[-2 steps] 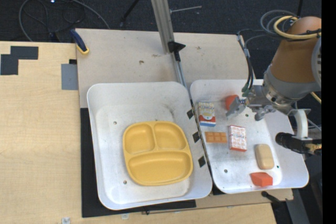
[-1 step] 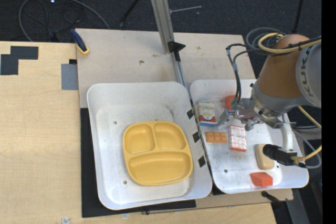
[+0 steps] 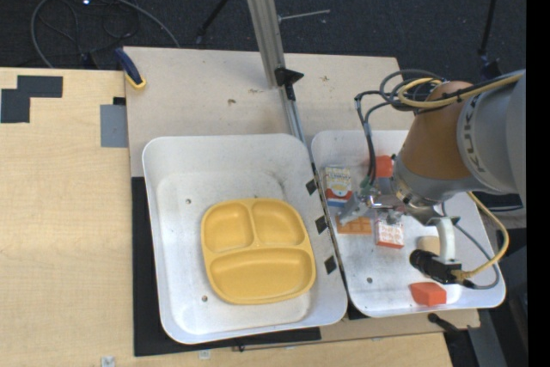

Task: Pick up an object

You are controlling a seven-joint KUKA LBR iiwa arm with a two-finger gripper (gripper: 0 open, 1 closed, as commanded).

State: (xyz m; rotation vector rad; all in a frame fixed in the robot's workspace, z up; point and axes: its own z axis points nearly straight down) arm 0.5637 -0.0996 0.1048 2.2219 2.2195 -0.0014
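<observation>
Two shallow white bins sit side by side on the tabletop (image 3: 215, 90); the left bin (image 3: 172, 176) carries a yellow divided plate (image 3: 256, 251). Over the right bin (image 3: 481, 292), the claw (image 3: 378, 206) hangs low among small packets (image 3: 389, 234), though I cannot tell whether it grips anything.

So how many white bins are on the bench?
2. The left bin holds a yellow divided plate. The right bin sits beside it, with small items in it and the arm reaching over it.
</observation>
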